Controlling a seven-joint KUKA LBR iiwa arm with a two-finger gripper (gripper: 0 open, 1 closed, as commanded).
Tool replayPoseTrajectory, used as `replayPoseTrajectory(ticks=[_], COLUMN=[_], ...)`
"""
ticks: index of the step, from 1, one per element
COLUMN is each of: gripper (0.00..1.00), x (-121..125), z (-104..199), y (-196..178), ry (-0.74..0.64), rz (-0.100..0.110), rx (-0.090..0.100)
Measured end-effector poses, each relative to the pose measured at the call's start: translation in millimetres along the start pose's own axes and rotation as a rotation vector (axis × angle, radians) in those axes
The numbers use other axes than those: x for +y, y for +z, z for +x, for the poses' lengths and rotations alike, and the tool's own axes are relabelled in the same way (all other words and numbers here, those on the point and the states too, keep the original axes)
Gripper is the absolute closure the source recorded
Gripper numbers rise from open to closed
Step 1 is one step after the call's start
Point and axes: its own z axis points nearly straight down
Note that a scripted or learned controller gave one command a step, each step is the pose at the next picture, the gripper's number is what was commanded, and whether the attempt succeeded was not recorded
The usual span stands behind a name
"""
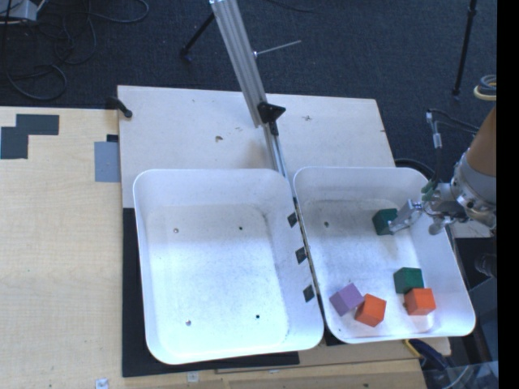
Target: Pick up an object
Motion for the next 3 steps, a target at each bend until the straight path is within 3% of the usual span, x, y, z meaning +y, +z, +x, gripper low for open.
replayPoseTrajectory(ticks=[1,2,3], gripper=[0.0,1.0,1.0], x=[64,62,43], z=[0,0,74], y=[104,92,99], ry=[-0.004,-0.007,-0.004], rz=[-0.003,0.0,-0.007], rx=[-0.002,-0.002,-0.003])
